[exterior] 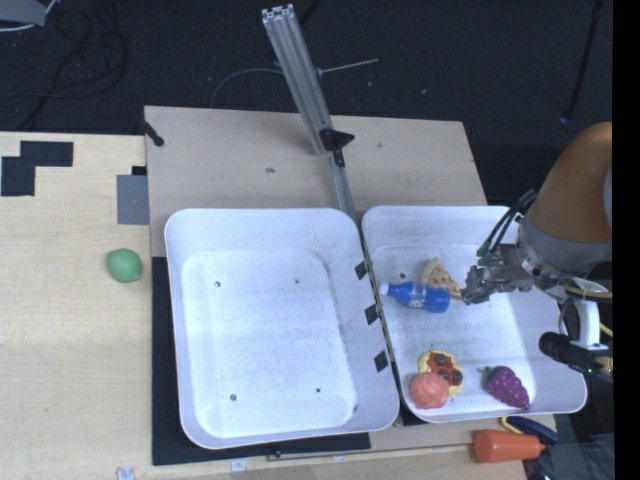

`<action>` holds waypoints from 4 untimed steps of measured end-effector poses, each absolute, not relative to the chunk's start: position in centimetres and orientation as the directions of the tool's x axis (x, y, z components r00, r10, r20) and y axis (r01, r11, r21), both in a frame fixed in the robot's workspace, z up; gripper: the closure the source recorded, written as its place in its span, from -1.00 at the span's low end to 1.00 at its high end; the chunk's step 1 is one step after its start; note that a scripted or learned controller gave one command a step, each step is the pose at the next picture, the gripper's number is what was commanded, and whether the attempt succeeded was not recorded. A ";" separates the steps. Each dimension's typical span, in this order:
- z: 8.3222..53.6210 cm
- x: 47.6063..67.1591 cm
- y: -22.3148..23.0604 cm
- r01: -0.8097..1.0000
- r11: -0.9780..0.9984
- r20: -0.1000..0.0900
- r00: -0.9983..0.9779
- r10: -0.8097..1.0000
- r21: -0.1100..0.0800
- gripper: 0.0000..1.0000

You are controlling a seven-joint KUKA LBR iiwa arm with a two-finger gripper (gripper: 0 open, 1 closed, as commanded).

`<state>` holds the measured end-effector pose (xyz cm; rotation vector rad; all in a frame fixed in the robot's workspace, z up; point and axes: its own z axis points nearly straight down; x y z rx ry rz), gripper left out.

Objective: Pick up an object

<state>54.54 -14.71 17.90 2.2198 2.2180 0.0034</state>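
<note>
Down in the right bin (560, 393), the hand (474, 290) hovers beside the blue bottle (419, 295); its grip state is unclear.

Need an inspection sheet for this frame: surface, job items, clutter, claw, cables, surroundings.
Surface: wooden bench bearing left bin and right bin, side by side.
Job's things: all in the right bin: blue bottle, tan pizza-slice toy touching it, pink-and-yellow toy, purple grapes.
Clutter: green ball on the bench left of the bins; orange carrot-like toy below the right bin.
Grippers: claw low over the right bin, just right of the bottle and pizza slice; grasp state unclear.
Cables: dark wires on the arm near the wrist; more on the floor.
Surroundings: slanted metal rail, dark floor.
</note>
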 end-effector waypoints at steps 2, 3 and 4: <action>23.2 52.8 -9.5 1.000 0.003 0.001 -0.003 1.000 0.000 1.00; 23.5 53.0 -4.5 1.000 0.003 0.001 -0.003 1.000 0.000 1.00; 23.3 52.7 1.3 1.000 0.004 0.001 -0.004 1.000 -0.001 1.00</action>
